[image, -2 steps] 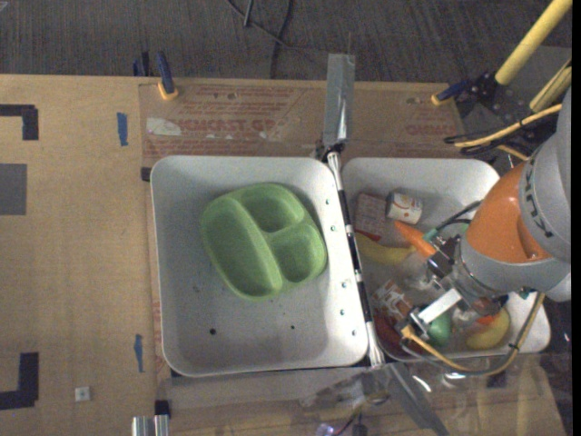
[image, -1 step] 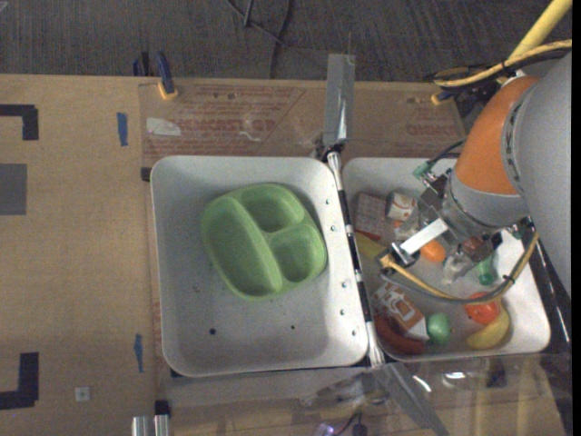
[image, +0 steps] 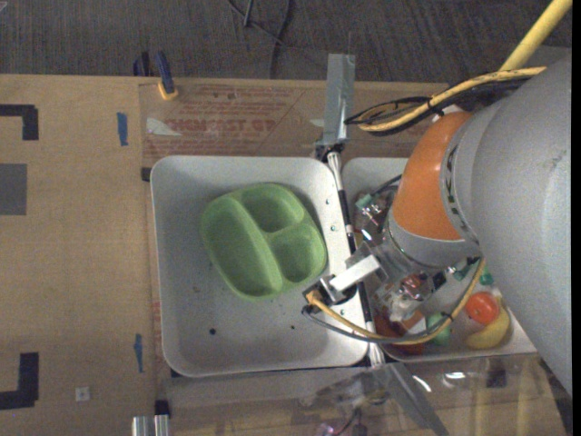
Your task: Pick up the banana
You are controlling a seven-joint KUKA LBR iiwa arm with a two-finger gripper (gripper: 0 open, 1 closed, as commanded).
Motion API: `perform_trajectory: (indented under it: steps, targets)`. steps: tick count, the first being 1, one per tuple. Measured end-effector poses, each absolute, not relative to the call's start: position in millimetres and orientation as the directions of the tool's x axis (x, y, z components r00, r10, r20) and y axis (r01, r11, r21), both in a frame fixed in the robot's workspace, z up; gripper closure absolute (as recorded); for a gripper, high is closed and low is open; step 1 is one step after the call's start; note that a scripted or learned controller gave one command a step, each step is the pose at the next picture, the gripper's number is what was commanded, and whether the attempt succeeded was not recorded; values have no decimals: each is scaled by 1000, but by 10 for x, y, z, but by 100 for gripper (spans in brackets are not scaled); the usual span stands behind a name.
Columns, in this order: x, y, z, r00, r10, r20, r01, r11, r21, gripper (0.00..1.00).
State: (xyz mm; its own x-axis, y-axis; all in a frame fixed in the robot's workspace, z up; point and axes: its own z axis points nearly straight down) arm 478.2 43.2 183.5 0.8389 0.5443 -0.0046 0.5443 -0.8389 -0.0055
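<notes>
Banana (image: 491, 336): you see it at about 4 o'clock in the view, in the right bin, close to that bin's lower rim. Only a short yellow piece shows, because the arm covers the rest.
Banana axis: the visible piece runs from lower left to upper right, roughly from 8 o'clock to 2 o'clock. Which end is the stem, you cannot tell.
Orange object (image: 483, 307): it lies just beside the banana, at its 12 o'clock side, round and orange-red. It seems to touch the banana, but the picture is not sharp enough to be sure.
Other small things: a red item (image: 392, 324) and a green item (image: 442, 322) lie at the banana's 9 o'clock, partly under the wrist parts.
Gripper (image: 406, 295): you find it low over the right bin, at the banana's 9 to 10 o'clock, near but apart from it. The fingers are hidden among cables and the wrist body, so you cannot tell how wide they stand or whether they have hold of anything.
Arm (image: 517, 207): the big grey body with the orange band (image: 427, 193) comes in from 3 o'clock and covers most of the right bin.
Right bin (image: 368, 173): white, only its left upper corner and lower rim show.
Left bin (image: 182, 271): white, at the centre of the view, just beside the right bin.
Green plate (image: 263, 239): a divided plate with three compartments lies in the left bin, toward its upper part, well apart from the banana.
</notes>
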Motion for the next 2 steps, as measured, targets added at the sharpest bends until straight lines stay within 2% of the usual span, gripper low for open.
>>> perform_trajectory:
  steps: [1, 2]
  targets:
    - [4921, -175, 1835, 870, 494, -3, 494, -870, -2, 0]
    - [4796, -1053, 895, 924, 381, 1, 381, -924, -1, 0]
